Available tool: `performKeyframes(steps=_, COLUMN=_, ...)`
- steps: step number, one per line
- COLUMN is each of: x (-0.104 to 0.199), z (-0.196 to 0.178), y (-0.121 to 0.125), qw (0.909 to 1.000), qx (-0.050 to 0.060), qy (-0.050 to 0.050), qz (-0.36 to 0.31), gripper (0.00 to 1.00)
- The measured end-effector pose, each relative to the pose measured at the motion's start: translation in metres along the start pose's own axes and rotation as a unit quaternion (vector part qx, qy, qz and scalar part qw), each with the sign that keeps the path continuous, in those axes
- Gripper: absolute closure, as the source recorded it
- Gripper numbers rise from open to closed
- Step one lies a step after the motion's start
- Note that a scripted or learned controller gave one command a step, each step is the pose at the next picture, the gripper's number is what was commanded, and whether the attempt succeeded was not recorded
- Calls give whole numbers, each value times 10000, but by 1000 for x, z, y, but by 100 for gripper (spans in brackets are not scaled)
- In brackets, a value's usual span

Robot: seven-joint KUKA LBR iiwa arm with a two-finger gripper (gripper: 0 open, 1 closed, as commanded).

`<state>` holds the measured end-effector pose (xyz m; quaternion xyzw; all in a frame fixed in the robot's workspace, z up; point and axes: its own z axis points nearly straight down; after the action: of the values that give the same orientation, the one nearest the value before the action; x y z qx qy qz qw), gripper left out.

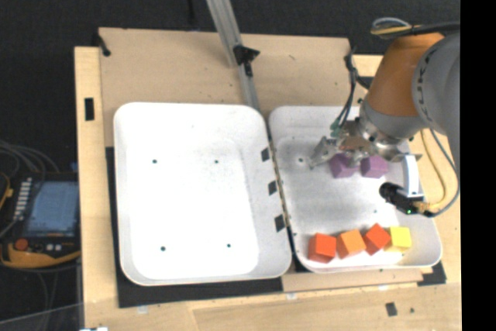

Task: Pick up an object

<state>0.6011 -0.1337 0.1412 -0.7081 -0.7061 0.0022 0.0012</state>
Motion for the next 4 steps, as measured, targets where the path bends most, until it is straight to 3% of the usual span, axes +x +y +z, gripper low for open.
performKeyframes(steps=1, x=-5, z=21, y=9, qw=9998, qx=-192, qy=-61, qz=13, gripper=0)
performKeyframes(steps=2, x=-6, z=7, y=12, qw=9997, qx=-237, qy=-64, qz=48, gripper=100)
performKeyframes(steps=3, x=2, z=-47, y=10, qw=10000, qx=-54, qy=2, qz=-27, gripper=100)
performKeyframes(steps=4, x=1, z=-100, y=12, qw=10000, qx=-62, qy=-2, qz=-36, gripper=100)
